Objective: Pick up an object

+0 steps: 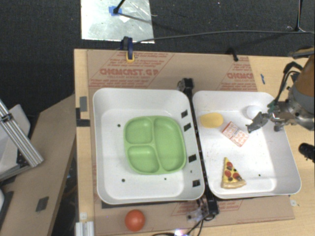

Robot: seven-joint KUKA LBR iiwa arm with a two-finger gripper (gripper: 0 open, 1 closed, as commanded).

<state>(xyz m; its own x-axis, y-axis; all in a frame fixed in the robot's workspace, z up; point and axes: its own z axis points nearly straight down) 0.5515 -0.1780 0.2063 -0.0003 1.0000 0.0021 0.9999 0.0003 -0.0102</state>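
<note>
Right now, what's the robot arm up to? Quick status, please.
Gripper over right bin, holding nothing. Pink packet, yellow piece, pizza slice lying loose. Nothing in the way.

Bright, even overhead light, glare on the foil sheet (117, 12), soft shadows, slight blur.

Arm (302, 100) cut off at right edge; hand (257, 122) fingers indistinct.

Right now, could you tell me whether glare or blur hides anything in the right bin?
In the camera view, lighting is even and shadows are soft; the pizza slice toy and yellow piece read sharply. The white object near the gripper washes out against the right bin, so its outline is unclear.
</note>
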